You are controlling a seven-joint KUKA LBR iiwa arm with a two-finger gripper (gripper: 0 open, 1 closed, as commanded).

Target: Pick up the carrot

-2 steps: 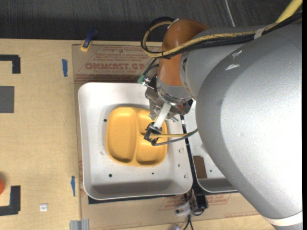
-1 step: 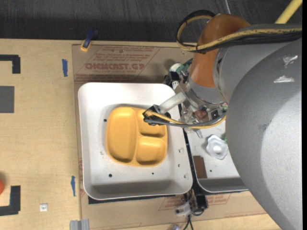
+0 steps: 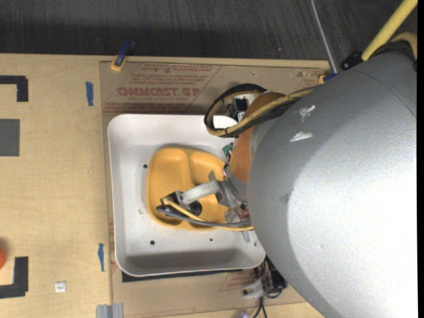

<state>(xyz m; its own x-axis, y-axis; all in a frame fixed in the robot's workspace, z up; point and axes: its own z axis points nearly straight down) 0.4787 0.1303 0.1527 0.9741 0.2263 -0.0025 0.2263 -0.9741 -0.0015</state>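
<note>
**Carrot unfound, gripper low over the yellow thing**

Nearest to us, on the right, the grey arm (image 3: 344, 191) covers much of the scene, including the right side of the white bin (image 3: 179, 260). At the near left edge of the bench (image 3: 53, 177) sits a small red-orange spot (image 3: 2, 258), cut off by the frame. We cannot say what it is.

Further in, a large, rounded yellow thing (image 3: 172, 171) lies in the middle of the bin. The gripper (image 3: 228, 197) hangs at its right side, close above or against it. We cannot tell whether the gripper is open or closed, and we see nothing held in it. The orange just beyond it is the arm's own orange band (image 3: 240, 158), not the carrot.

We cannot tell where the carrot lies. We judge that it may be in the part of the bin under the arm, or under the yellow thing.

We expect the carrot to be light, stiff and smooth, with a taper that will slide out of a grip near the tip. It is best taken across its thicker half, with the jaws square to its length. If it lies against the yellow thing or the bin wall, it may need room on both sides first.

Farthest off, a printed brown sheet (image 3: 159, 91) lies under the bin.
</note>
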